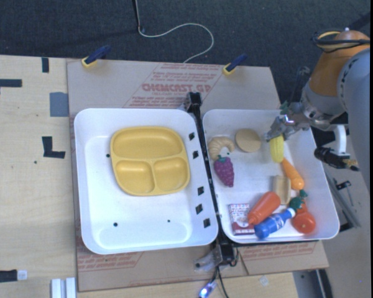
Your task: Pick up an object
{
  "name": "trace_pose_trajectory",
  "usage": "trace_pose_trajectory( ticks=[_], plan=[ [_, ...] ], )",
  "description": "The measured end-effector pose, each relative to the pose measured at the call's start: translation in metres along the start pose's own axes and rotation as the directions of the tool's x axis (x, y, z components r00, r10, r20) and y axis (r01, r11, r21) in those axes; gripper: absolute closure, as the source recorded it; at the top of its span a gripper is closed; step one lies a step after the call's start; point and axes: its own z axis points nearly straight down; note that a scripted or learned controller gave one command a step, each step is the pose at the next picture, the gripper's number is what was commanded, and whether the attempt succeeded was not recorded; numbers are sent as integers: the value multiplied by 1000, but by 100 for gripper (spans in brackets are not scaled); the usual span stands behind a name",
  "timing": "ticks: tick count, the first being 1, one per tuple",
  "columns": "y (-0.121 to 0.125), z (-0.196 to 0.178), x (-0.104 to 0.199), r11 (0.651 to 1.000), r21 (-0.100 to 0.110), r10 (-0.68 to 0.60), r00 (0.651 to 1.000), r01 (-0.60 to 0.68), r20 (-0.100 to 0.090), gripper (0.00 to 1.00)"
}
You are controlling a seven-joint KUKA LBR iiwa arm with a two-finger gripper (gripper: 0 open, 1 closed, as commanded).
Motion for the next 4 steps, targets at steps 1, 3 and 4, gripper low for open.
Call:
trace_pose_trajectory(
  ticks=[1, 3, 4],
  plan=[
    [10, -105, 34, 1000, -10, 1, 1000, -1, -5, 100],
    [7, -60, 75, 1000, 2, 7, 1000, -7, -5, 100],
    [9, -107, 129, 1000, -5, -1, 1000, 1, -7, 100]
  ],
)
